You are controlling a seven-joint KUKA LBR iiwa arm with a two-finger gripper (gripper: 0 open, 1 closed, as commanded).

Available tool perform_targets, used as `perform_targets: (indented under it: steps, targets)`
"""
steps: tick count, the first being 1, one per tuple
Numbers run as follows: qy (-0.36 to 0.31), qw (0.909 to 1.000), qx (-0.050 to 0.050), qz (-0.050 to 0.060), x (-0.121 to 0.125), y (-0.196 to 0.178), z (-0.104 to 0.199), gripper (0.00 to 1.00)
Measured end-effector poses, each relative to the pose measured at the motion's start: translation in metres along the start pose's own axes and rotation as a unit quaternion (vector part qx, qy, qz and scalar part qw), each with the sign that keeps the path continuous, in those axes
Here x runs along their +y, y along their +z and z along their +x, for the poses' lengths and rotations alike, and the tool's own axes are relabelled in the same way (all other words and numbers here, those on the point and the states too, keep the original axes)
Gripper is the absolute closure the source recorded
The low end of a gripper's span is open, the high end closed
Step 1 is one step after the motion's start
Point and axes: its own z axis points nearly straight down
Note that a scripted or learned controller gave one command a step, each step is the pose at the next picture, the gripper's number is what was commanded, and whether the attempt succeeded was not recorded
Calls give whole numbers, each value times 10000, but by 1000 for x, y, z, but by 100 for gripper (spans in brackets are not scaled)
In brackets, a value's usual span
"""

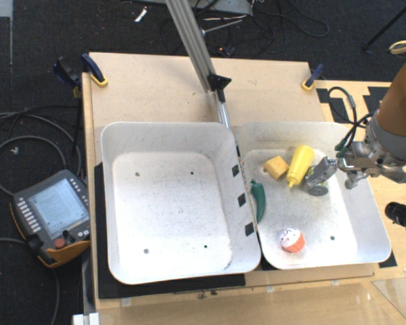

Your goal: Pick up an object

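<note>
In the right bin, a yellow squeeze bottle lies tilted, with a small yellow block just to its left. A green curved object rests against the bin's left wall. A small white and orange-red cupcake-like object sits near the front. My gripper hangs low over the right bin, just right of the bottle's lower end and close to it. Nothing visibly sits in its grasp.
The left bin stands beside the right one, and they share a raised middle wall. A slanted metal pole crosses above the back of the bench. A teach pendant lies on the floor to the left.
</note>
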Motion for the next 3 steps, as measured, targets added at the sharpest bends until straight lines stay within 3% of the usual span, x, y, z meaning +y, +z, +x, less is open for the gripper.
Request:
perform_targets:
  steps: [1, 2, 3]
  targets:
    - [6, 10000, -4, -23, 1, -2, 0, 0]
    - [10, 10000, 5, 10, -1, 58, 9, 0]
    - [20, 10000, 0, 7, -1, 113, -1, 0]
